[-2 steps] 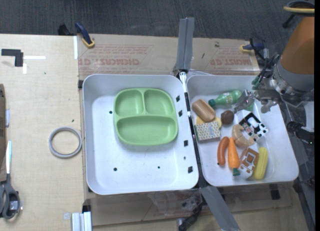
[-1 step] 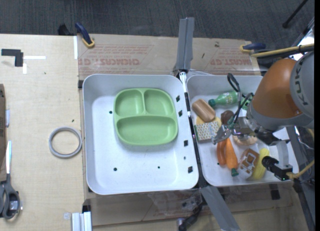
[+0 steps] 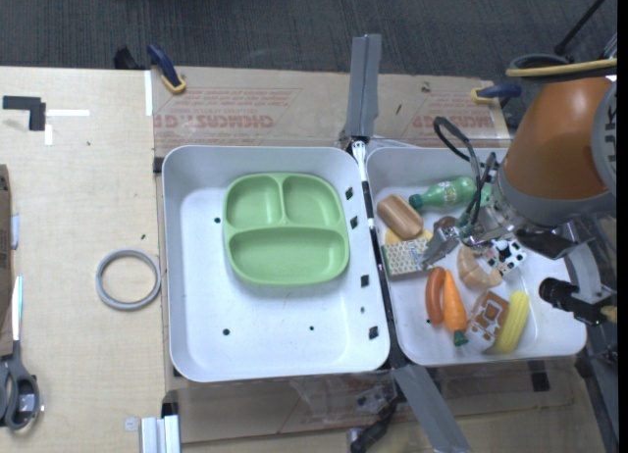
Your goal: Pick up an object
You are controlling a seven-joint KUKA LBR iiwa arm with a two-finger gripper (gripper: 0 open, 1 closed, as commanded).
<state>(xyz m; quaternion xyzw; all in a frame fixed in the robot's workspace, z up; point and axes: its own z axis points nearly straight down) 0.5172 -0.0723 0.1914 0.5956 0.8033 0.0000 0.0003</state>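
Claw (image 3: 446, 242) hangs low over the middle of the right bin (image 3: 412, 343); whether its tips are apart or together cannot be told. Nothing visible between them. Right bin crowded, little free floor: one carrot (image 3: 446, 302), one bread roll (image 3: 399, 214), one green bottle (image 3: 444, 191), one corn cob (image 3: 512, 322), one grey sponge (image 3: 404, 257), a few small pieces unclear. Left bin (image 3: 196, 324) holds one green divided plate (image 3: 286, 228), set toward the back, open floor around it. On the bench at left: one tape ring (image 3: 128, 277), one pair of scissors (image 3: 18, 382).
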